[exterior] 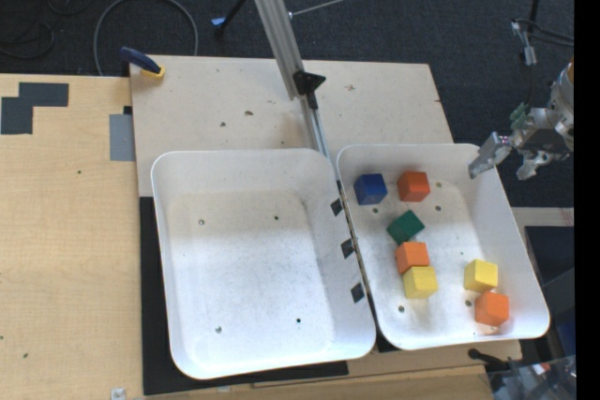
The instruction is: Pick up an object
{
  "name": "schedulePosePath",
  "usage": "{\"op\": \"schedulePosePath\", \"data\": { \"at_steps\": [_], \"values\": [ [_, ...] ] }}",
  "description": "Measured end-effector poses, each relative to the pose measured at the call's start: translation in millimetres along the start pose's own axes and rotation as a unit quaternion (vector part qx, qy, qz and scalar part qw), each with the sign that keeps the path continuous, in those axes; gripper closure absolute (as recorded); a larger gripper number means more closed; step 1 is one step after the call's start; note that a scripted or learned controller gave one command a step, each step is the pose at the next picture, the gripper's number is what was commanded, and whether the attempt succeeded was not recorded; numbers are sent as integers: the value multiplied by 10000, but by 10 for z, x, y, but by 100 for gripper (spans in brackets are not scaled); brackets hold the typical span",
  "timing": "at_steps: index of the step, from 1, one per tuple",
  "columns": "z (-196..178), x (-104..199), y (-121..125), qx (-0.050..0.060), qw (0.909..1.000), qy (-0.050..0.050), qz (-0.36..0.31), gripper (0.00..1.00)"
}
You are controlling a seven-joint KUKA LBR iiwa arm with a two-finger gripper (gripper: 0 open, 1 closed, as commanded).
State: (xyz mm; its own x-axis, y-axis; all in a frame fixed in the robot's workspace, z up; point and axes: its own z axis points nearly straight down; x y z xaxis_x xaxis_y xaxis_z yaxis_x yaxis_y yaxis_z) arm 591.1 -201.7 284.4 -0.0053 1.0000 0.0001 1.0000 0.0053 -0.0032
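The right bin (521, 244) holds several small cubes. A blue cube (370, 188) and a red cube (413, 185) lie near its far end. Down the middle run a green cube (405, 226), an orange cube (412, 255) and a yellow cube (420, 281). A second yellow cube (481, 274) and a second orange cube (492, 307) sit at the near right. My gripper (507, 157) hangs over the bin's far right corner, above and to the right of all the cubes. Its fingers (484, 155) are open with nothing between them.
The left bin (187, 201) lies beside the right one, with black clips (347, 247) along their shared wall. A slanted aluminium bar (277, 23) rises from the bench behind the bins. A blue-and-yellow tool (142, 62) lies at the bench's far left corner.
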Motion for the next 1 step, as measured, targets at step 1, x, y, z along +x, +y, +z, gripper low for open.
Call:
{"op": "schedulePosePath", "data": {
  "at_steps": [1],
  "values": [
    [1371, 148, 314, 32, 10000, 16, 14, 0]
  ]
}}
